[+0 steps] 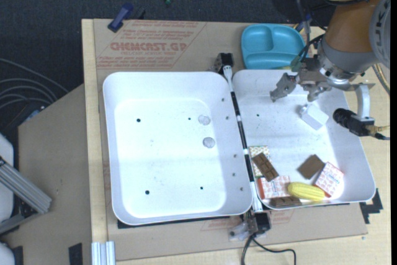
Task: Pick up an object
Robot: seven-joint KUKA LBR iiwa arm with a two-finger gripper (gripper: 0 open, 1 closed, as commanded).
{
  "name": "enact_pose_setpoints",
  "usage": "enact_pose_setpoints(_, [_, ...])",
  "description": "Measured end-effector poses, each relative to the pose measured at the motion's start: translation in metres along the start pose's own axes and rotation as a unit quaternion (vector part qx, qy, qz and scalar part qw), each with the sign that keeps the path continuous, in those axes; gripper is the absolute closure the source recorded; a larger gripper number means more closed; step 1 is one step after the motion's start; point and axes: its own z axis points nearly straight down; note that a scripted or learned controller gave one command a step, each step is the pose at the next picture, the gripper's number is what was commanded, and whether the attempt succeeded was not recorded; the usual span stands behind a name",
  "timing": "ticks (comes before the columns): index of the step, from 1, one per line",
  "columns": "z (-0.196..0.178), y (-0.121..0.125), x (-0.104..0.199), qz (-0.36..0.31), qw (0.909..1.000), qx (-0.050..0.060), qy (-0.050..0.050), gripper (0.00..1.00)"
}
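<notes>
White block (312,116): lies on the floor of the right bin (363,161), near its far end, just below the hand (299,88). Judged light, stiff, flat-faced; grip across its short sides. Hand spread open, holding nothing. Yellow banana (306,192) and snack packets lie at the bin's near end.

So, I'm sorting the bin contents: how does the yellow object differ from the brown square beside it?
The yellow object is long and rounded; the brown square is flat and angular. The yellow one lies at the bin's near edge, the brown one farther in. Both rest in the right bin.
</notes>
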Motion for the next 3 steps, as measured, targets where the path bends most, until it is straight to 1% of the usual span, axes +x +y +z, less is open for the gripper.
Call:
enact_pose_setpoints(1, [0.041, -0.029, -0.047, 0.001, 1.0, 0.0, 0.0, 0.0])
enact_pose_setpoints(2, [0.048, -0.087, -0.074, 0.001, 1.0, 0.0, 0.0, 0.0])
enact_pose_setpoints(3, [0.11, -0.132, -0.093, 0.001, 1.0, 0.0, 0.0, 0.0])
